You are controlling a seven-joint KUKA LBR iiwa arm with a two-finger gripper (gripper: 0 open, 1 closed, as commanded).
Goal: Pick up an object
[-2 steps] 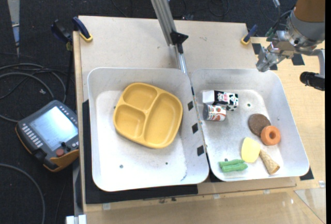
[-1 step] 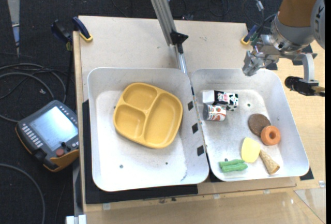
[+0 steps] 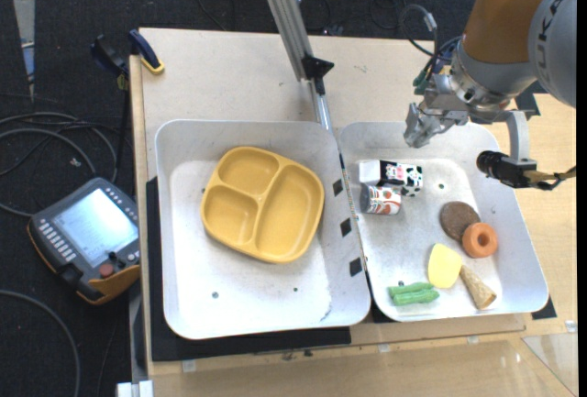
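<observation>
Gripper point(image 3: 420, 131): observed above cow-print carton point(image 3: 402, 175), apart | grip state: cannot be told | can point(image 3: 381, 200): touching carton.

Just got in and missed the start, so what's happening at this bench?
The arm's gripper hangs over the far edge of the right bin, above a small cow-patterned carton and a can. Nothing is visibly held. Toy foods, including a doughnut, lie nearby. The left bin holds a yellow divided plate.
</observation>
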